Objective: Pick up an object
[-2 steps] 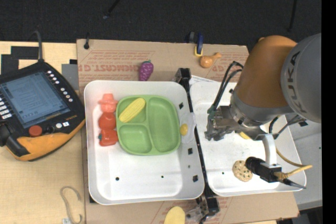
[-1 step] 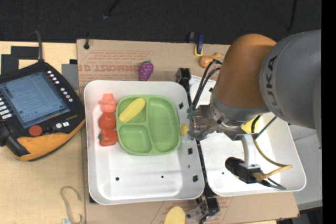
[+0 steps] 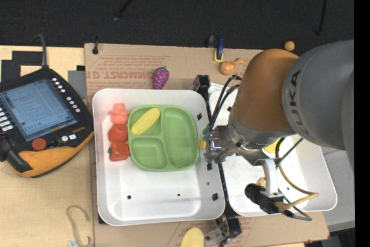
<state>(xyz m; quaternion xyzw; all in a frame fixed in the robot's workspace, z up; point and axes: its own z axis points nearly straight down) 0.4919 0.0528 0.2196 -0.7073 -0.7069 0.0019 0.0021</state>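
**Landmark:** the green divided plate, lying in the left white bin.

**Nearest the camera:** in front of the plate and outside the bin, a yellow lemon-like toy lies at the bench edge. To the plate's front left, a metal hook rests on the wooden bench top.

**Level with the plate:**
- To its right, the grey and orange arm hangs over the right white bin.
- Its gripper sits just beside the plate's right rim, at the wall between the bins. Whether it is open or closed cannot be told.
- A yellow corn cob lies tilted in the plate's far-left compartment.
- A red and pink toy figure lies on the bin floor, just beside the plate's left rim.
- A teach pendant lies well to the plate's left.

**Beyond the plate:** outside the bin, purple toy grapes lie on the cardboard sheet. Farther back and to the right are a yellow-orange duck-like toy, a blue clamp and an orange ball.
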